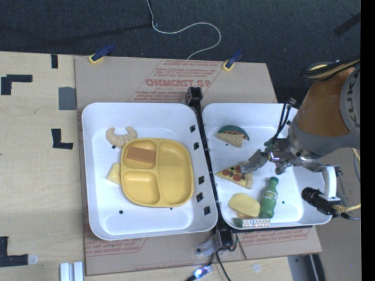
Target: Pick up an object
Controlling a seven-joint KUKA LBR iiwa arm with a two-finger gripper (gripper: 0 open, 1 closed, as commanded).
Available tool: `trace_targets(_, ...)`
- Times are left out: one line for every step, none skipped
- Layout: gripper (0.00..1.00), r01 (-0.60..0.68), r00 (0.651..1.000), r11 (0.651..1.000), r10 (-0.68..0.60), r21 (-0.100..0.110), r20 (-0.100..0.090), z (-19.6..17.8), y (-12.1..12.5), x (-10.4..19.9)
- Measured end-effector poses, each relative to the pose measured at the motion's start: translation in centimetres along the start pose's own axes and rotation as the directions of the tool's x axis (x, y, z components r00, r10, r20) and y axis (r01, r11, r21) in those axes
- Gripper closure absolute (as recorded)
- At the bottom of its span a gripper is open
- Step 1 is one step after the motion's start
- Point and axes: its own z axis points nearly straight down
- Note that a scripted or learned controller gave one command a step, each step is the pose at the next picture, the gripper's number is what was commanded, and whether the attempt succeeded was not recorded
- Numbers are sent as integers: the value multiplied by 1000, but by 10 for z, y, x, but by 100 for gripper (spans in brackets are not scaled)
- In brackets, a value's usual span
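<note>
Here, two-finger gripper [253,163] at centre right, whether open or closed unclear, just above triangular pizza-slice toy [236,175] in shallow white right bin [293,215], green plastic bottle [268,198] close below, bare floor toward upper rim.

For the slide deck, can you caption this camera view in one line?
KUKA arm's gripper hovers beside a pizza slice in the right bin; yellow tray fills the left.

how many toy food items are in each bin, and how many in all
Left bin: 4 (croissant, yellow divided tray, brown slab on the tray, pale yellow wedge)
Right bin: 4 (watermelon slice, pizza slice, green bottle, yellow potato-like piece)
Total: 8
</note>
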Motion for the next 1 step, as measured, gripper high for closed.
trace_targets(0, 3, 1000, 1000, -3, -14, 2, -7, 3, 0)
